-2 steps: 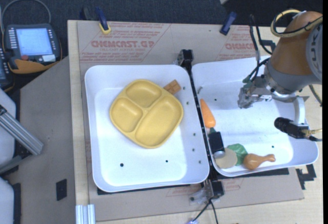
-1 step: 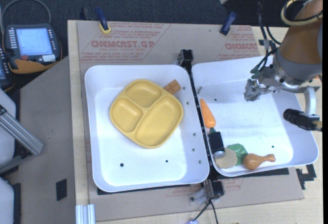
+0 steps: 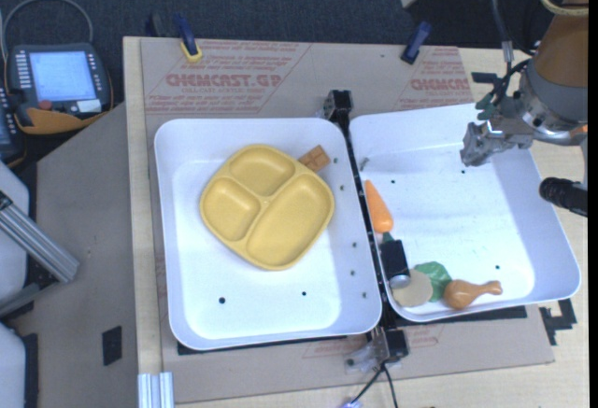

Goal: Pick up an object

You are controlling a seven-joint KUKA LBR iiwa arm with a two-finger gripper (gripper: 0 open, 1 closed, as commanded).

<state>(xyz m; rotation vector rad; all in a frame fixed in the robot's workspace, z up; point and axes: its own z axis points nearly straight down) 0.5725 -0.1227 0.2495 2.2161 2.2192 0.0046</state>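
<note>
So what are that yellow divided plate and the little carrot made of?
The yellow divided plate looks like moulded plastic, matte to slightly satin: uniform colour, soft rounded compartment walls. The carrot is probably toy plastic too, judging by its even, smooth orange surface, though it is too small to be sure.

Yellow plate point(image 3: 267, 206) in a white bin point(image 3: 187, 285); orange carrot point(image 3: 377, 206); green toy point(image 3: 436, 274); tan drumstick point(image 3: 470, 291).

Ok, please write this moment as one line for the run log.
hand: over right bin, far end | holding: nothing seen | carrot: right bin, left wall | yellow plate: left bin
</note>
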